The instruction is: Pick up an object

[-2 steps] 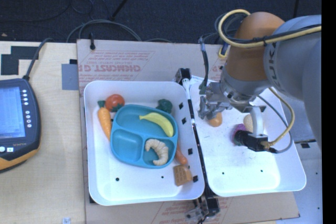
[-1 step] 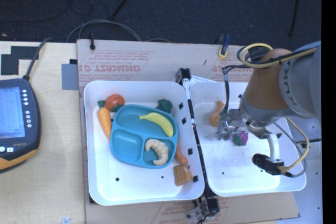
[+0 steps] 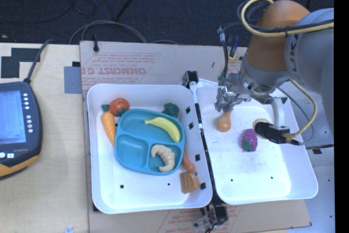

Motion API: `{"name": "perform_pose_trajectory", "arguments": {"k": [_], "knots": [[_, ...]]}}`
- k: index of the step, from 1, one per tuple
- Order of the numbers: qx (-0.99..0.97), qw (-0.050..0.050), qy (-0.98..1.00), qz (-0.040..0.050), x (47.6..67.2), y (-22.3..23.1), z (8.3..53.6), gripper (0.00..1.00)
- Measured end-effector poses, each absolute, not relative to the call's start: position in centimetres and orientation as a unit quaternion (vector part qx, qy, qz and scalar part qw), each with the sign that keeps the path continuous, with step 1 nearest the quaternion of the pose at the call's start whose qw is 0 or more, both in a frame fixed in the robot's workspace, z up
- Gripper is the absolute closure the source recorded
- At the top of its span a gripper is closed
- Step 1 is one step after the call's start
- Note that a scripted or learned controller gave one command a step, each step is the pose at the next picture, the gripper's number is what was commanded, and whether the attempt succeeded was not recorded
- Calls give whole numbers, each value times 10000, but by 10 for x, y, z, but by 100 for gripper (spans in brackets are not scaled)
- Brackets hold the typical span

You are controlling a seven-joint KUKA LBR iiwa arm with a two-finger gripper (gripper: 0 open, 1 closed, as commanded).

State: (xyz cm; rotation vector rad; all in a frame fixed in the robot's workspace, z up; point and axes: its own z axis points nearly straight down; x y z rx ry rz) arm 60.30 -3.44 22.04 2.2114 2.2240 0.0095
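Directly below the gripper, in the right bin toward its upper left corner, an orange pear-shaped toy, neck tilted up toward the fingers; spread of fingers impossible to tell.

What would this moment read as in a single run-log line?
gripper: over right bin, at orange pear-shaped toy | grasp: unconfirmed | purple grapes: loose in bin
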Motion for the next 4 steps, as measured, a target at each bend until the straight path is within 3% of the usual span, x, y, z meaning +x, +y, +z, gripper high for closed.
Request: {"name": "perform_pose_trajectory", "arguments": {"k": [1, 2, 3, 4], "knots": [[7098, -32, 7044, -41, 581, -139, 109, 100], [7048, -16, 7094, 4, 557, -25, 191, 100], [7063, 0, 7079, -3, 593, -42, 208, 100], [7093, -24, 7049, -24, 614, -143, 112, 100]]}}
